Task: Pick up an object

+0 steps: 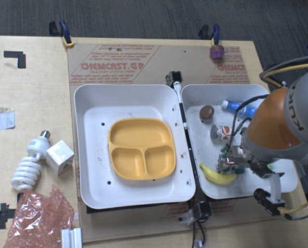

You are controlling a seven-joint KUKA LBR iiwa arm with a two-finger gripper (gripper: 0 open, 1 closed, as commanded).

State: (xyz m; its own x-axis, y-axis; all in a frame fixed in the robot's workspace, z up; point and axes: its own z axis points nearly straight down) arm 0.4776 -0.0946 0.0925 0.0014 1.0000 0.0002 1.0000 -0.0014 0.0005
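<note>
Arm enters from right of frame, orange band over right bin (193, 138). Gripper (229, 161) low in lower part of right bin, right at banana (217, 175). Jaw state: cannot tell.

Banana lies near bin's lower edge, just beside gripper; grasp not visible.

Same bin, upper part: brown round object (206, 112), small can (219, 133), blue-white bottle (233, 106) partly behind arm.

Left bin (87, 138): yellow divided tray (142, 149) at centre.

Left of bins: spiral bulb (30, 165), white cube (60, 156).
</note>
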